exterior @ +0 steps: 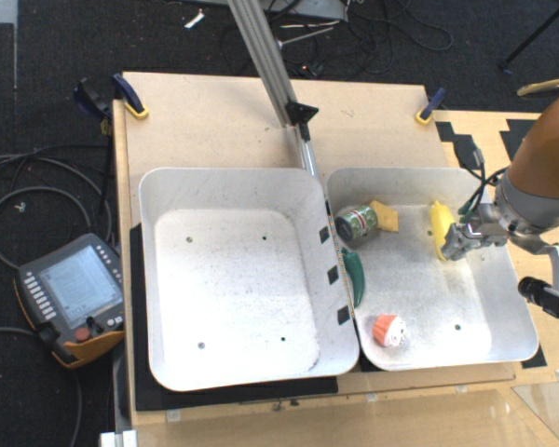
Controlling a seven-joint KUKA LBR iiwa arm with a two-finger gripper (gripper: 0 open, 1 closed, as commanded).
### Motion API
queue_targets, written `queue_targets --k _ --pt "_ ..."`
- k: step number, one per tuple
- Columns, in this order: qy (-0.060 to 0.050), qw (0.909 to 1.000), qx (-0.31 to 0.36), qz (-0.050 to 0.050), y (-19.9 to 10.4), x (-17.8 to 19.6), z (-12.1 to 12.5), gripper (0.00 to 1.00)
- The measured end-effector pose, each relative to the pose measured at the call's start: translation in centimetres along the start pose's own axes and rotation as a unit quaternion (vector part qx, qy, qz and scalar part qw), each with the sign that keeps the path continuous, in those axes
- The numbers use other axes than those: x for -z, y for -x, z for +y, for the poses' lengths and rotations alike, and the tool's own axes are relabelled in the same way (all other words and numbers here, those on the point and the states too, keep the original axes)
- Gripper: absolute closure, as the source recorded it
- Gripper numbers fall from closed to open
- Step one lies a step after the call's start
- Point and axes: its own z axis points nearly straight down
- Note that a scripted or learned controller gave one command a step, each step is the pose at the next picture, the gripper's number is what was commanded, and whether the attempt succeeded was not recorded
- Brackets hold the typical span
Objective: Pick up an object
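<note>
The right bin [466, 338] holds a yellow banana-shaped object [440, 225], a green-labelled can [357, 223] lying on its side, a yellow block [386, 216] beside the can, a green curved object [354, 276] along the left wall, and an orange-and-white object [388, 331] near the front. My gripper [455, 246] comes in from the right and sits low over the banana's near end, touching or just beside it. I cannot make out how its fingers stand.
The left bin [168, 194] lies next to the right one. A slanted metal pole [265, 54] crosses the back of the bench. Yellow-and-blue clamps [130, 98] hold the board's rear corners. A teach pendant [70, 291] lies on the floor to the left.
</note>
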Motion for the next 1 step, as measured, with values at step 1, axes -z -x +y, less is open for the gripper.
queue_targets --k 1 --pt "0.001 1.0 0.0 -0.001 0.03 5.34 0.21 1.0"
